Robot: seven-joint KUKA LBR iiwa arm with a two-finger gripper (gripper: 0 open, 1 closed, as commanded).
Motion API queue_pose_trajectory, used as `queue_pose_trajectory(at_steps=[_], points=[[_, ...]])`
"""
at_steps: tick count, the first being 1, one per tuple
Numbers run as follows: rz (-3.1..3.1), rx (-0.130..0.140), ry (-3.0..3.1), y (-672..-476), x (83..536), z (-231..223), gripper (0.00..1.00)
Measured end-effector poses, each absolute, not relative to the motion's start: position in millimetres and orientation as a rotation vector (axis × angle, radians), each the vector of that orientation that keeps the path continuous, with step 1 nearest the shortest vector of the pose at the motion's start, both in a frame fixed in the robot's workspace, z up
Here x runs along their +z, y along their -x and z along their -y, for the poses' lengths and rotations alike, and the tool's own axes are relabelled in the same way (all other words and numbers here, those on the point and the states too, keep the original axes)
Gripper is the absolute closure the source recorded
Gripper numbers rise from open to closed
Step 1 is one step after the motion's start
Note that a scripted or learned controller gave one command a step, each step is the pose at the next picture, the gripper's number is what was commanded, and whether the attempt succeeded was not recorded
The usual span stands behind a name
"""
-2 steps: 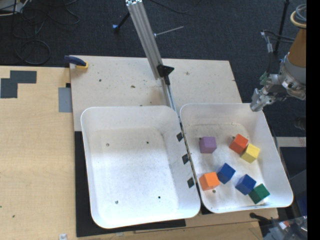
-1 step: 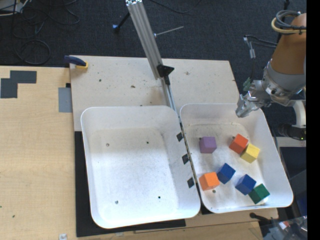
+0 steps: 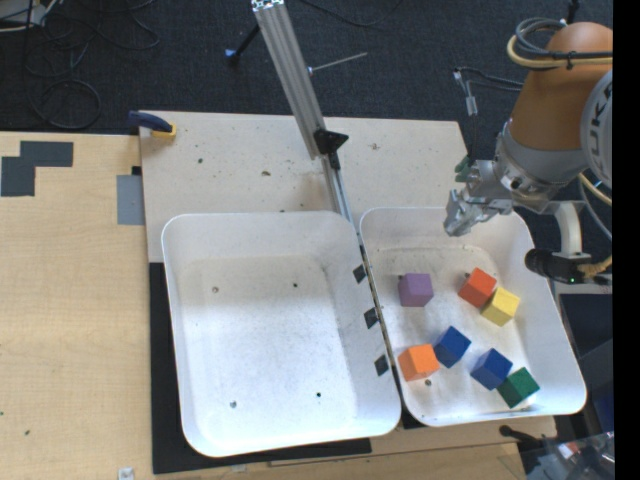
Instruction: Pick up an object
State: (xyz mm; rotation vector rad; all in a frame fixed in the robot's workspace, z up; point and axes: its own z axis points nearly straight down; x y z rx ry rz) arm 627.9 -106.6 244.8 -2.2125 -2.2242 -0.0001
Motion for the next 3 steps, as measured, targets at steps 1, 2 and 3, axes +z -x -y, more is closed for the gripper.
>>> queue_pose_trajectory(at_steps=[1, 2, 3], points=[[2.222, 0.003, 2.213, -619.8, 231, 52, 1.00], [2.222, 0.003, 2.213, -614.6, 220, -2, 1.00], [2.224, 0.000, 2.214, -606.5, 232, -56, 1.00]])
